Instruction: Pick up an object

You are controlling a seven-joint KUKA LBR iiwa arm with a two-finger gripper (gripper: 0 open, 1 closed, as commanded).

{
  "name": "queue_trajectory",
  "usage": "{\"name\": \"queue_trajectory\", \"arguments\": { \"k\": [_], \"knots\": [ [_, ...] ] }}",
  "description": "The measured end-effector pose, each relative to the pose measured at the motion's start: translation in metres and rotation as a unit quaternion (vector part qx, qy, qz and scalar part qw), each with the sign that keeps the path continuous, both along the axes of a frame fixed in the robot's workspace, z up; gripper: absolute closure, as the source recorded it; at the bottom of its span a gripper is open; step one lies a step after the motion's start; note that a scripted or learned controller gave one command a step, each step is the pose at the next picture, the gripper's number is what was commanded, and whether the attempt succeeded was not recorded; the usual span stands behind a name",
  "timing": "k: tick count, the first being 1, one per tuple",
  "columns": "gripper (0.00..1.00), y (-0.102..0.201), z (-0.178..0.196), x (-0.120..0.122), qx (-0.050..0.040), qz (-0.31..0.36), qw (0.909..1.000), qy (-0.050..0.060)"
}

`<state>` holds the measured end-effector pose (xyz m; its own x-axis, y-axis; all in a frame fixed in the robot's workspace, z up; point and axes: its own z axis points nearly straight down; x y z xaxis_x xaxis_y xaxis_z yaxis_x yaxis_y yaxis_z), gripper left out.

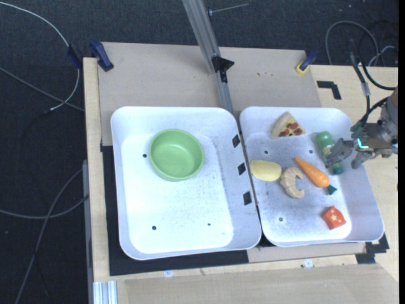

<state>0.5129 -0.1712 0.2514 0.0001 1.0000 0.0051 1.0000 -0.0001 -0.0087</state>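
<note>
Nothing lifted yet: two-finger grey gripper [345,156] low over right shallow white bin [364,230], spread open and holding nothing, just beside small green plastic block [323,140] and orange toy carrot [312,171]. Grasp and lift still to do. Counted: two bins, left [183,242] with one green bowl [176,154]; right with six toys.

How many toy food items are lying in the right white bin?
6: a pizza slice at the back, a green piece beside the gripper, a yellow potato-like piece, a beige curved piece, an orange carrot, a red piece in front. The gripper may hide more.
</note>
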Motion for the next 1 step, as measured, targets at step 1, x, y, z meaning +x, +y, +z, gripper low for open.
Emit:
{"name": "queue_trajectory", "arguments": {
  "k": [1],
  "knots": [
    [0.0,-0.0001,0.0019,0.0007,-0.0004,0.0,1.0,-0.002]
  ]
}}
